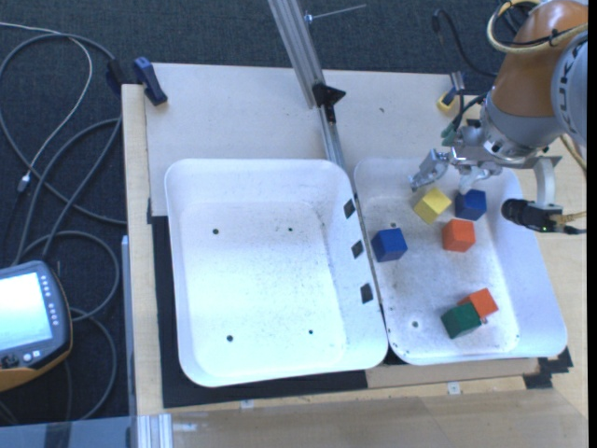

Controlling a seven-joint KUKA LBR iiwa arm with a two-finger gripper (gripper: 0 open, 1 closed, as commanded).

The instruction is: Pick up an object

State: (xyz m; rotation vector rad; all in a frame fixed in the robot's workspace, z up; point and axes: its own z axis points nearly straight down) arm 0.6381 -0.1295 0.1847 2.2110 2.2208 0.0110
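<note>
The right bin [532,320] holds a yellow block [432,204], two blue blocks [389,244], an orange block [458,235], and a green block [460,320] touching another orange one. The tool [437,169] hangs just above the yellow block, seemingly released, gripping nothing.

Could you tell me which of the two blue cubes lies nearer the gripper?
The blue cube beside the yellow cube, just below the gripper. The other blue cube sits farther off, near the bin's left wall.
</note>
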